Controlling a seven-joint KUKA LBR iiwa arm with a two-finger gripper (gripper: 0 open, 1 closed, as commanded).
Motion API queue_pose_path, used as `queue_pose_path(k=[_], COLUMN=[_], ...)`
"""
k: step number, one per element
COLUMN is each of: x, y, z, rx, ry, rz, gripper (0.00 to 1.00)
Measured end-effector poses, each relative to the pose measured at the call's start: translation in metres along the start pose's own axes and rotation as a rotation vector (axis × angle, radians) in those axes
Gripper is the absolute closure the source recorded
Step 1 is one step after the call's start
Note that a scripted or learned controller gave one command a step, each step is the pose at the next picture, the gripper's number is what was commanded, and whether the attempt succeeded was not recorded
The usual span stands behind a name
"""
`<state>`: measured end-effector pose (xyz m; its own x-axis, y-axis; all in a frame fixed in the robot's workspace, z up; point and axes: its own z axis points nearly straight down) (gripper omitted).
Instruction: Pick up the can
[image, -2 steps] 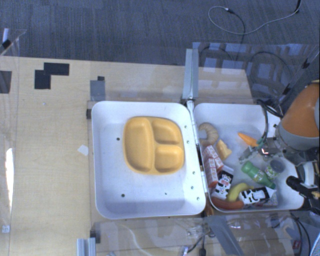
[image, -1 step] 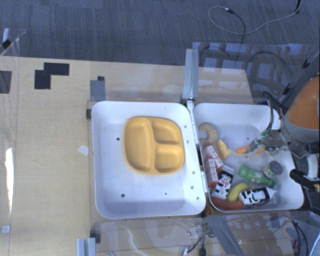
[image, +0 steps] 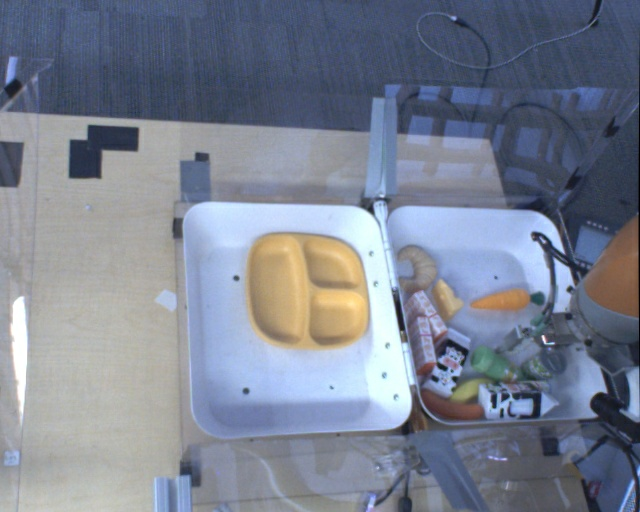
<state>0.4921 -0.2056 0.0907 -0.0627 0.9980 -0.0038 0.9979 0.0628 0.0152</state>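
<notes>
The can (image: 538, 367) looks like a small greenish-silver cylinder lying near the right wall of the right bin (image: 470, 228), between a green pepper (image: 489, 361) and the bin's edge. My gripper (image: 535, 337) hangs just above and slightly behind the can, low over the bin's right side. The grey arm with its orange band (image: 612, 282) comes in from the right. Nothing can be seen held in the gripper. Part of the can is hidden by the gripper's metal parts.
The right bin also holds a carrot (image: 500, 299), a bagel (image: 418, 263), a cheese wedge (image: 446, 298), red packets (image: 424, 328), a cow-print carton (image: 451, 364), a sausage (image: 450, 407) and a black-and-white box (image: 516, 402). A yellow divided tray (image: 305, 290) lies in the left bin (image: 215, 330).
</notes>
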Motion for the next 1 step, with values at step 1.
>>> queue_pose_path(k=[1], x=[-0.0014], y=[0.0948], z=[0.0032], rx=[0.003], ry=[0.003], rz=[0.146], gripper=[0.00])
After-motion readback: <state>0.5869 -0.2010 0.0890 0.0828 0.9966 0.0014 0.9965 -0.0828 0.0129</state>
